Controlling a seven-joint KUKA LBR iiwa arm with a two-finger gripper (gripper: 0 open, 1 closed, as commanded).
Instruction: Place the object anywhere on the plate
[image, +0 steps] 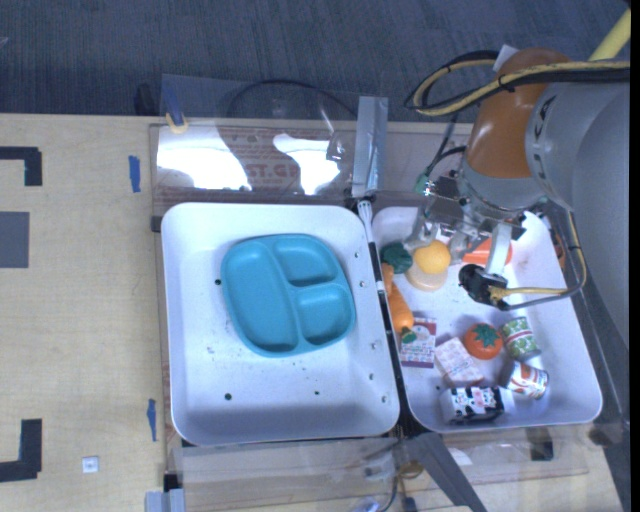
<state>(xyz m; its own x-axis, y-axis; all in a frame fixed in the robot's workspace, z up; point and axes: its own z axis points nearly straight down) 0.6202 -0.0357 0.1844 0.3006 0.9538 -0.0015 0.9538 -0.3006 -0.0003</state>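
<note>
A blue plate (288, 292) with three compartments lies in the left white bin (190, 390). My gripper (440, 228) hangs over the back left part of the right bin (575, 345), directly above a round yellow fruit (432, 260). The fruit rests on the bin floor, and I cannot tell whether the gripper touches it. A green item (397, 256) and an orange carrot (400, 306) lie just left of the fruit, by the wall between the bins.
The right bin also holds a red tomato (484, 340), two small cartons (418, 343), a striped can (519, 334), a black-and-white carton (474, 402) and a red-orange item (497, 251) under the wrist. A black and yellow cable (500, 290) loops over the bin.
</note>
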